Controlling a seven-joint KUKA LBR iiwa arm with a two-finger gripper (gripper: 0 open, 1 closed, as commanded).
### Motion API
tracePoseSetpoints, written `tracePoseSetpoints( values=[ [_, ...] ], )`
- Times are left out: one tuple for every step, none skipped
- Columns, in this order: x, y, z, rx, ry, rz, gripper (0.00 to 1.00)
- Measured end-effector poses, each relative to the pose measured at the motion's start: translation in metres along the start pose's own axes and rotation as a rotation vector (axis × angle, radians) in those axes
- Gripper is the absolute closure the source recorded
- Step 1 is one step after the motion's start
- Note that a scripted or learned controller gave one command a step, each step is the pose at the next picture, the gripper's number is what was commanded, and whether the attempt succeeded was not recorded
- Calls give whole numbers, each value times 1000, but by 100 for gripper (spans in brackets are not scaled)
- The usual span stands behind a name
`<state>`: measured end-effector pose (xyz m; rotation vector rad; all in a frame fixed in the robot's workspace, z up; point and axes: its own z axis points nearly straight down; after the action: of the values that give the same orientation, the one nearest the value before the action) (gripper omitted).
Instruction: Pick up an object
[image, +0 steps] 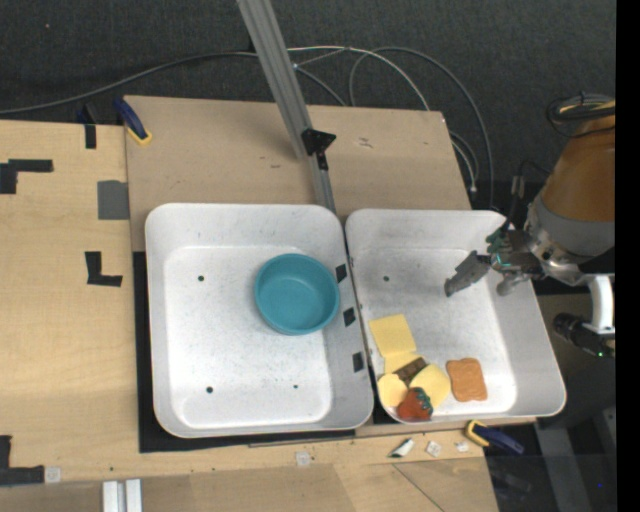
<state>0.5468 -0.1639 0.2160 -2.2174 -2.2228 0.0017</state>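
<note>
Two shallow white bins sit side by side on the table (60, 300); the left bin (175, 330) holds a single teal bowl (296, 293), upright, well to the left of the end effector (485, 272); the right bin (520, 340) holds a small cluster of toy food pieces below and to the left of the end effector, near that bin's front rim.

In that cluster a pale yellow square slice (392, 336) lies flat, closest to the end effector; below it a yellow round piece (433, 383) touches a dark brown bit (411, 369) and a red piece with a green spot (414, 405); just right of these, apart from them, lies an orange-brown cracker-like piece (466, 380).

The end effector hovers over the upper right part of the right bin, close to its right rim; its grey fingers stand spread apart with nothing between them; the arm, with its orange band (585, 180), comes in over that rim.

The bin floor directly below and left of the end effector is bare white, speckled; the divider where the two bins meet lies further left; a slanted metal pole (290, 100) crosses the table above the bins, up and left of the end effector.
</note>
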Motion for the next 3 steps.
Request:
tracePoseSetpoints(
  values=[
    [0, 0, 0, -1, 0, 0, 0],
    [-2, -1, 44, 4, 0, 1, 0],
    [-4, 3, 89, 4, 0, 1, 0]
  ],
)
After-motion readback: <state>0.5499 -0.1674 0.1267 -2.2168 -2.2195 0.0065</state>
